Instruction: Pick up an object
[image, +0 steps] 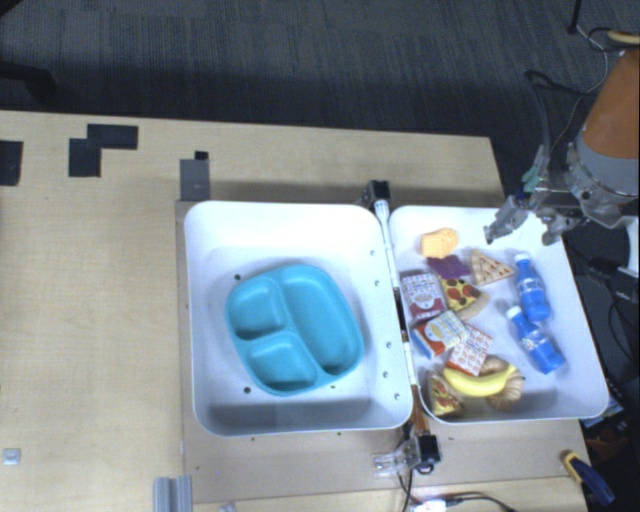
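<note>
Gripper (522, 226) hangs above the right bin's (583, 330) far edge, fingers spread, nothing between them. Candidate objects lie below: two blue bottles (533, 312) near the right wall, a banana (482, 381) at the near edge. Left bin (205, 300) holds a blue divided tray (293, 327). The small packets cannot be identified, apparently toy food.

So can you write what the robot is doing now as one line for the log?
step: approach | tool: open, above right bin's far edge, holding nothing | blue bottles, banana: in right bin | blue tray: in left bin
</note>
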